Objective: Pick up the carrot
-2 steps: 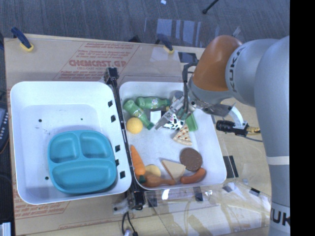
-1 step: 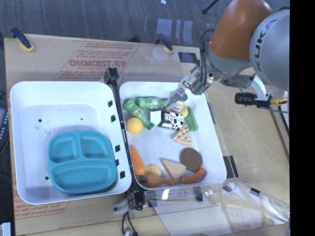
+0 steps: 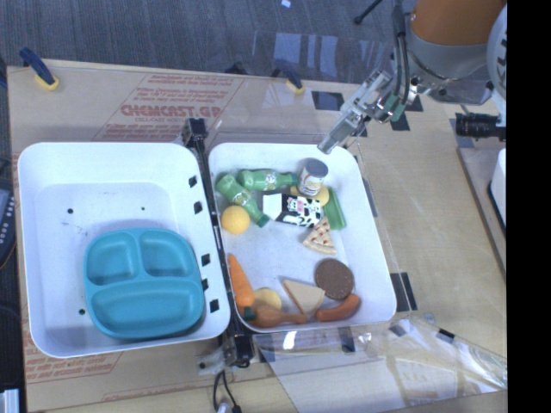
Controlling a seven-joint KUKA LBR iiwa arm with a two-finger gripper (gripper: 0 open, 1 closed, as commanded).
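- My gripper (image 3: 331,141) hovers at the right bin's (image 3: 372,231) 1 o'clock rim; I cannot tell its state.
- Carrot (image 3: 240,280) lies at 7 o'clock along the left wall, untouched.
- Reach, descent, grasp all remain.

Carrot (image 3: 240,281): orange, tapered, lying flat in the right bin (image 3: 366,231) (near its lower left corner), close along the left wall. Narrow tip points up the view; thick end lies toward the bin's front edge, beside other play food.
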